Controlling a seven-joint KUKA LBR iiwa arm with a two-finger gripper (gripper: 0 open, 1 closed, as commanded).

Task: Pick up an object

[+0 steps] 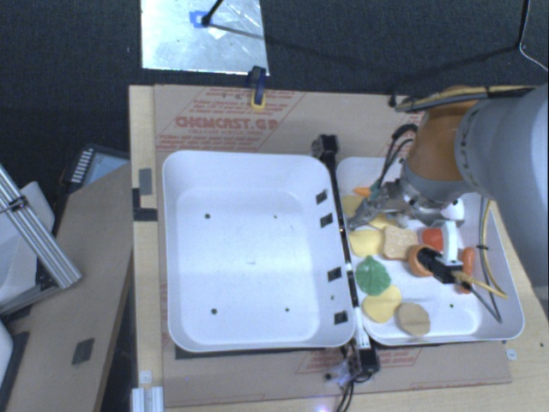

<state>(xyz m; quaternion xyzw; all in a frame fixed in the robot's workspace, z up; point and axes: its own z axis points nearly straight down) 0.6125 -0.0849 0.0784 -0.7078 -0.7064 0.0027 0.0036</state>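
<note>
Camera view: claw (386, 202) tips behind wrist.

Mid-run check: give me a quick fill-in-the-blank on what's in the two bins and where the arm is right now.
1. All the small objects lie in the ____ bin.
2. The arm reaches over the ____ bin.
3. The leafy piece beside the divider is ____ in colour.
4. The tan round piece sits near that bin's ____ edge.

Missing words: right; right; green; front
</note>
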